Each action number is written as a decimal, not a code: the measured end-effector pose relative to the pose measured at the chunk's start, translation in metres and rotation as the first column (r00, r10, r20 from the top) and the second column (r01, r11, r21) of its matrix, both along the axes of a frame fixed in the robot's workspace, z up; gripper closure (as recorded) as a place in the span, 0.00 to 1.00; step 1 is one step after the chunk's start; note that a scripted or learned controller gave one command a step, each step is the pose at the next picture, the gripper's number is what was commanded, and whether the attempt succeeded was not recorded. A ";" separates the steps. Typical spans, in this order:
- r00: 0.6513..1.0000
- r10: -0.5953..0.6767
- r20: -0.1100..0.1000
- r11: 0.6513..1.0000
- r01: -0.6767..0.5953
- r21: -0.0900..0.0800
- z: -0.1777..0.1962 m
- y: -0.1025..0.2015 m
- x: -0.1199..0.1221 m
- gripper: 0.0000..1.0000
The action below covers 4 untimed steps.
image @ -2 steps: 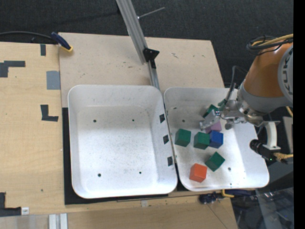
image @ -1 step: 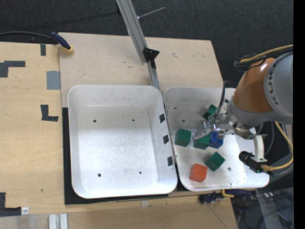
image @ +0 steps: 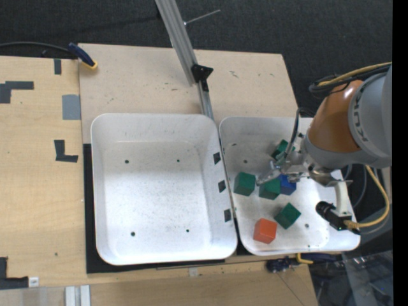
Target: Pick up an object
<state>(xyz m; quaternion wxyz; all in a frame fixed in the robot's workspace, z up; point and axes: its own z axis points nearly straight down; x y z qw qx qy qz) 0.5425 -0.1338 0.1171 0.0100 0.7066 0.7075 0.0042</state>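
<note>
1. Nearest the lens, low in the right bin [image: 252,129], an orange-red block [image: 265,231] sits close to that bin's front rim.
2. Just up and right of it a dark green cube [image: 289,215] rests tilted on the bin floor, apart from the orange-red block.
3. Farther back, a green cube [image: 245,183] lies near the bin's left wall, and a second green block [image: 270,189] sits just beside it to the right.
4. A blue block [image: 288,185] touches the right side of that second green block, partly hidden under the arm's tooling.
5. A small dark green piece [image: 280,150] lies toward the back of the bin, close under the wrist.
6. The jaws [image: 278,169] hang low over the cluster of the green and blue blocks; whether they are wide or narrow I cannot tell, and nothing shows between them.
7. The grey arm with its orange band [image: 335,127] reaches in from the right over the bin's edge.
8. The left bin [image: 102,171] stands beside the right one, their walls touching along the middle.
9. Both bins rest on the desk [image: 38,190], which carries grey tape marks; a metal rail [image: 178,30] slants across its back.
</note>
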 end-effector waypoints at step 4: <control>1.000 0.007 -0.020 1.000 -0.006 0.010 0.120 0.048 0.021 1.00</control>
